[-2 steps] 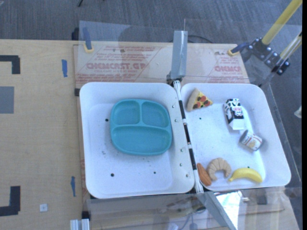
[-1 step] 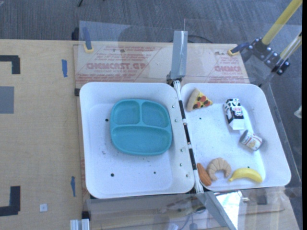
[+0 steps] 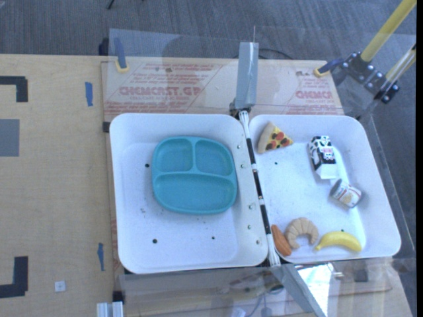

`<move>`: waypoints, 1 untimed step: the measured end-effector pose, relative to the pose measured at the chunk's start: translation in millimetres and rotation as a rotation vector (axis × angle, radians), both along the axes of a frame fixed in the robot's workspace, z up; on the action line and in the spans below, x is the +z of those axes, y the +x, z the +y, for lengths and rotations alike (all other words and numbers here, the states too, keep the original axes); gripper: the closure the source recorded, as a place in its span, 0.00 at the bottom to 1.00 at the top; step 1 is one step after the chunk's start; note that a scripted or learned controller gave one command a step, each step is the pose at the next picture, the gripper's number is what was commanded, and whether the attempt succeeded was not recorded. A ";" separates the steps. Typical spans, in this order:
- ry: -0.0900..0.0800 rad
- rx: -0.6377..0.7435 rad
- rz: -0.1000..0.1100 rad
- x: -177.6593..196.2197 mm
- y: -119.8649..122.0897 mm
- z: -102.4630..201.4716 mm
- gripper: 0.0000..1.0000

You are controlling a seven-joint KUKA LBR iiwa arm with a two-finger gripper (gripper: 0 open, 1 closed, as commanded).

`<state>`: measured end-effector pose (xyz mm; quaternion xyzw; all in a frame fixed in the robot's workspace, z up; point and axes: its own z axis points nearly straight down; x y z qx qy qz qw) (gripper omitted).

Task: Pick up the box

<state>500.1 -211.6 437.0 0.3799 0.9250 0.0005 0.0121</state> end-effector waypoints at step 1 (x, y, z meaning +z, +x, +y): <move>0.008 -0.086 0.012 -0.3 84.9 69.5 1.00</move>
